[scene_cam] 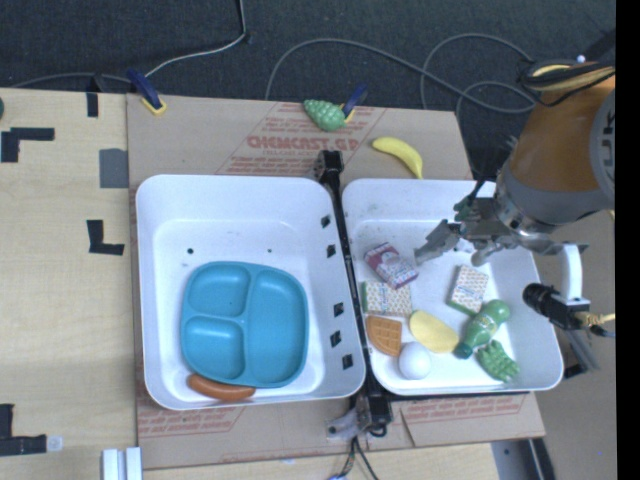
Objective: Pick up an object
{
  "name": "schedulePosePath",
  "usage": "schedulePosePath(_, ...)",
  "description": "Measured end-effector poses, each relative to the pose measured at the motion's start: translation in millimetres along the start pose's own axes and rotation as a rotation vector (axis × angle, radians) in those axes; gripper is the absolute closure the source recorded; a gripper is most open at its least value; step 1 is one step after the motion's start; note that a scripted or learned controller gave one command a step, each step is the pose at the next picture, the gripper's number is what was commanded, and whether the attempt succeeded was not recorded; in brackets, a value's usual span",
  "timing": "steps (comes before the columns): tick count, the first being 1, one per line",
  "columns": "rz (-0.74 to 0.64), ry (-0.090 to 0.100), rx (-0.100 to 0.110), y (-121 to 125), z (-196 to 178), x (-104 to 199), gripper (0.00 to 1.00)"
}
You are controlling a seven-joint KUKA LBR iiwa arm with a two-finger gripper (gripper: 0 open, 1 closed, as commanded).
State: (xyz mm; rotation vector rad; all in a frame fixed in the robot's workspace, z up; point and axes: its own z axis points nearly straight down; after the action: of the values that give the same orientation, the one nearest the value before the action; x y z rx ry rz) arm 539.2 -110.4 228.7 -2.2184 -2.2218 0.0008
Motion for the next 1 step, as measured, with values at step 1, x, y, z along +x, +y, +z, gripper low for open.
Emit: schedulePosePath(1,0.0,0.001,0.004,30.3,132.7,10.8,0.0)
